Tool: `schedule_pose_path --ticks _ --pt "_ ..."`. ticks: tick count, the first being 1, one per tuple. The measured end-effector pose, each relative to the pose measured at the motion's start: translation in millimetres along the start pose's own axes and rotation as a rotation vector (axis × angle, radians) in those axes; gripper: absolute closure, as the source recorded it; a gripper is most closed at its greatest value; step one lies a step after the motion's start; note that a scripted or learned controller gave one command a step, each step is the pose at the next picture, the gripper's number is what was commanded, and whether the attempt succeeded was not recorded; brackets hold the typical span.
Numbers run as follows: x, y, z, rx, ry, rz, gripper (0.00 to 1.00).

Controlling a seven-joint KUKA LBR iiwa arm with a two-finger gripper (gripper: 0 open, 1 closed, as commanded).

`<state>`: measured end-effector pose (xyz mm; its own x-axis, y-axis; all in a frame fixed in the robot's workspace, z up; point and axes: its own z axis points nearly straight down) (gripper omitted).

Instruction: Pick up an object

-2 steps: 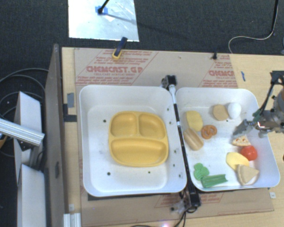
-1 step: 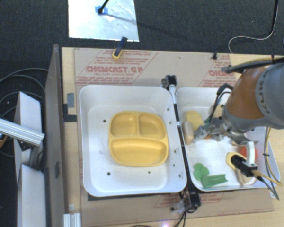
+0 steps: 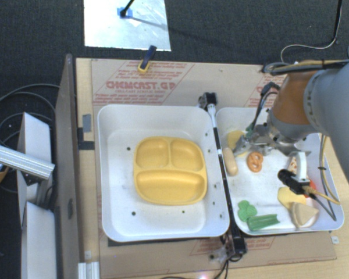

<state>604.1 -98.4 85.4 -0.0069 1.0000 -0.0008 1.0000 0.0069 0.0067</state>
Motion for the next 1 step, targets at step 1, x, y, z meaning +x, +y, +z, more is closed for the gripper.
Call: schedule_pose_path --ticks 1 --pt "-4.0 -13.8 1.2 0.007 0.0 0.006 0.0"
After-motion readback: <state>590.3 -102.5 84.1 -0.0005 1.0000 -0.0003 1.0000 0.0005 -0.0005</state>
